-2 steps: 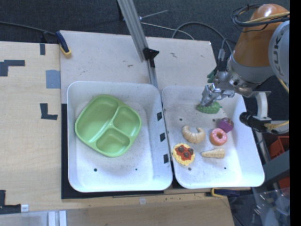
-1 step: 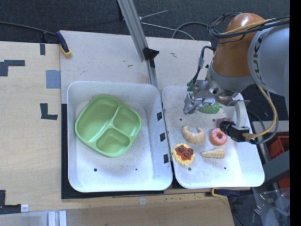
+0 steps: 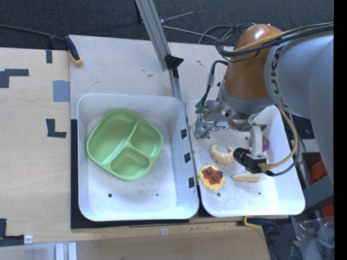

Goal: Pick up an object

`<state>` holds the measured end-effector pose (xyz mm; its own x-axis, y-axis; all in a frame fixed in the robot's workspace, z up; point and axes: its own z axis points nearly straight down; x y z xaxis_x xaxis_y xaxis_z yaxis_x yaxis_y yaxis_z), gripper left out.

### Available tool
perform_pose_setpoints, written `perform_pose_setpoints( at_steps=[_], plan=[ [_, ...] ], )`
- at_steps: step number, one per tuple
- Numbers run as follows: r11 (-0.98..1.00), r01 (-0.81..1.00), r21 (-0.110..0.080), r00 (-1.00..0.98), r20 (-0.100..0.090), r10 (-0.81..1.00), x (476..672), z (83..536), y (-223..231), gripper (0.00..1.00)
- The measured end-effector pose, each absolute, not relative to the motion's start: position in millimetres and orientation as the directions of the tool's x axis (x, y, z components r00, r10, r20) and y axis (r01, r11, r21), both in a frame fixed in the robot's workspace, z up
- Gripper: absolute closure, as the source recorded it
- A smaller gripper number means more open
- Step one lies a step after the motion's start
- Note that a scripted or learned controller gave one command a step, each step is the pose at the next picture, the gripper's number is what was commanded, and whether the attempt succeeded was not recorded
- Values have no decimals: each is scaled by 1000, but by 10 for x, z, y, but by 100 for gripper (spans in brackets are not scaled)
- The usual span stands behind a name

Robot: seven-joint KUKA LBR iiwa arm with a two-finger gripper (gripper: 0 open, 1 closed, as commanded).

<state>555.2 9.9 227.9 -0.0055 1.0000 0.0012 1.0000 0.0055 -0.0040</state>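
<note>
Grey two-finger gripper (image 3: 203, 128) hung over the right shallow white plastic bin (image 3: 282, 199), beside a tan croissant-shaped toy (image 3: 221, 155); I could not tell its state

Grey arm (image 3: 303, 75), orange band (image 3: 252, 64), black cables (image 3: 282, 164)

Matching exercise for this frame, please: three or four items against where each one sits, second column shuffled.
1. green divided plate
2. croissant
3. small pizza
4. gripper

A. right bin, near its front-left corner
B. left bin
C. right bin, just below the gripper
D. above the right bin's back-left part

Pairs: 1-B, 2-C, 3-A, 4-D
</note>
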Motion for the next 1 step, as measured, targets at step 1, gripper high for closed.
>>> perform_pose_setpoints(
  at_steps=[1],
  plan=[
    [8, 1000, -3, -8, 2, 1000, 5414, 2376, 649, 100]
  ],
)
